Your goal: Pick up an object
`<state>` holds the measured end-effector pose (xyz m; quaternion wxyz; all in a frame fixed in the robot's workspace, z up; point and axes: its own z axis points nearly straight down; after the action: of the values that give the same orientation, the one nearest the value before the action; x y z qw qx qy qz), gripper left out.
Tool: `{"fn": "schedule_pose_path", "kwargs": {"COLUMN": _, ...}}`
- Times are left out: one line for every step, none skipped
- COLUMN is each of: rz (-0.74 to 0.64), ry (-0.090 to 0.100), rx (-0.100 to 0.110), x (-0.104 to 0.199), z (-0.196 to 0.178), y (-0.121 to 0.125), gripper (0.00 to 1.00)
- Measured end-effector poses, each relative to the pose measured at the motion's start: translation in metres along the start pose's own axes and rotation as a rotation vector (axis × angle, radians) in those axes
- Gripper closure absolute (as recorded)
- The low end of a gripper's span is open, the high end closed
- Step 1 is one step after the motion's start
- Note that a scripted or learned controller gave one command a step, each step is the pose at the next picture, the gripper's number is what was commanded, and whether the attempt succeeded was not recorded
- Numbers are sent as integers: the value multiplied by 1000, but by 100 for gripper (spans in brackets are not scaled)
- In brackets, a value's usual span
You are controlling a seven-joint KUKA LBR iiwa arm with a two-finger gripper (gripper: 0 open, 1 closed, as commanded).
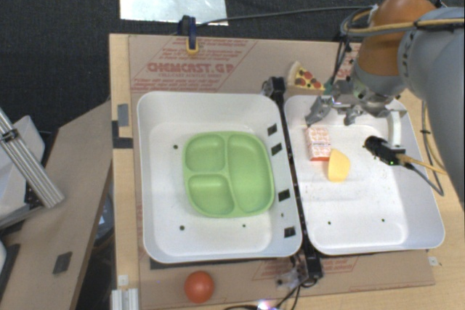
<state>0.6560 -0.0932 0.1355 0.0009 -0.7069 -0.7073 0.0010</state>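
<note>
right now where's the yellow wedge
The yellow wedge lies in the right bin, toward its upper left part, just right of and slightly below the small pink box. The claw is above both in the camera view.

A green divided plate [228,174] fills the left bin [163,236] (an orange ball [199,286] lies outside, below).

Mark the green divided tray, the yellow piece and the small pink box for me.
green divided tray [228,173], camera view, on the ridge between its compartments.
yellow piece [338,165], camera view, on its middle.
small pink box [318,143], camera view, on its top face.
</note>
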Motion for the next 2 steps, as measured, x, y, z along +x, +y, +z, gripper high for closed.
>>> {"fn": "schedule_pose_path", "kwargs": {"rz": -1, "ry": 0, "rx": -3, "x": 1, "z": 51, "y": 1, "gripper": 0}}
{"fn": "schedule_pose_path", "kwargs": {"rz": -1, "ry": 0, "rx": -8, "x": 1, "z": 38, "y": 2, "gripper": 100}}
